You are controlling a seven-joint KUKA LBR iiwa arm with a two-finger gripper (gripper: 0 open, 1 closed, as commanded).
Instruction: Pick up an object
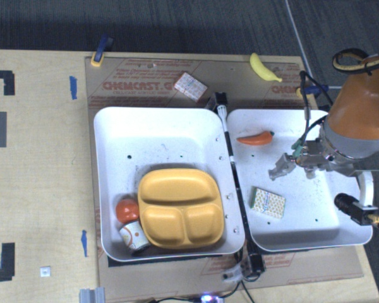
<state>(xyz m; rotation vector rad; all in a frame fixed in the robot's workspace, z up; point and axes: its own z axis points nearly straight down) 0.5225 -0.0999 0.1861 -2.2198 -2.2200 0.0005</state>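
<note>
We look down from one fixed camera above the bench (38, 169), at a slant and from moderate height. Both white bins (107, 131) sit within our frame, dark floor lies beyond the bench's far edge, and the arm (360, 112) enters from our right.

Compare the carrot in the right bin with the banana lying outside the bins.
The carrot is orange with a dark green tip; the banana is plain yellow. The carrot lies nearly level inside the right bin, while the banana slants on the cardboard behind it. The carrot looks straight and tapered, the banana curved. Both are small, elongated toy foods, and both lie apart from the gripper.
</note>
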